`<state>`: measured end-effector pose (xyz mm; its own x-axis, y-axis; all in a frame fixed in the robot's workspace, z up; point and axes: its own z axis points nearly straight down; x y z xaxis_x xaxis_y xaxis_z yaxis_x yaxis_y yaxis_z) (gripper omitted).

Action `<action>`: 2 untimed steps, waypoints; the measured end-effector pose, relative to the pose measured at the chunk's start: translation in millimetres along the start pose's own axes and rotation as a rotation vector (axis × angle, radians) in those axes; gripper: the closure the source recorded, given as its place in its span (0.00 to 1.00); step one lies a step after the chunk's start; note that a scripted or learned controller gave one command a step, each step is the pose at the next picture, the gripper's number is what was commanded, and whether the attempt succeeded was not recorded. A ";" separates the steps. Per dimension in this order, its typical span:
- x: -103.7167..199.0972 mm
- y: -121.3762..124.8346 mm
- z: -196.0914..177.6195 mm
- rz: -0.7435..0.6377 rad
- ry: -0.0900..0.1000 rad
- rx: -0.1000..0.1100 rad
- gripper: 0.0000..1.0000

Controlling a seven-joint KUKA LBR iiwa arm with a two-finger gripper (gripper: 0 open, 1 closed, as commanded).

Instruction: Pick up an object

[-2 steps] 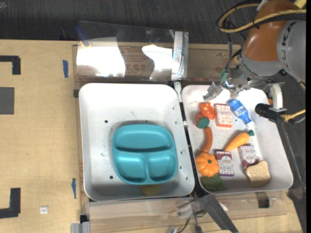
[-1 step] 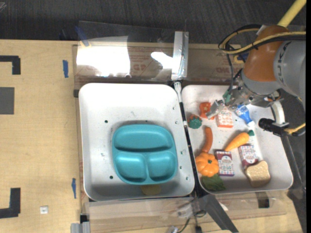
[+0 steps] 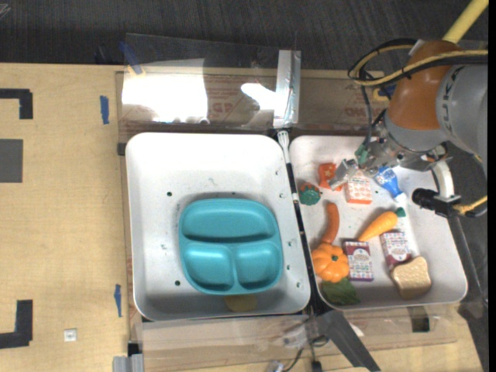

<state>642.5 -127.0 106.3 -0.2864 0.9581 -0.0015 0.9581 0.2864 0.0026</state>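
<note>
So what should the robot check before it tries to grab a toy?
1. Gripper above the right bin: ok, it sits over the bin's far end.
2. Toy right under it: cannot tell; an orange packet and a blue toy lie close by.
3. Fingers open: cannot tell, too blurred.
4. Anything held already: cannot tell.
5. Toys apart enough to grab one: not ok, the pumpkin, carrot and bread crowd together.
6. Left bin has room: ok, it bears only a teal tray.
</note>
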 end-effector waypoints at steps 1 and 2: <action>3.9 20.6 10.9 0.224 0.010 0.042 0.00; 5.7 21.4 -1.2 0.223 0.014 0.047 1.00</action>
<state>661.3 -115.3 107.5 -0.0668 0.9977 0.0078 0.9967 0.0671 -0.0450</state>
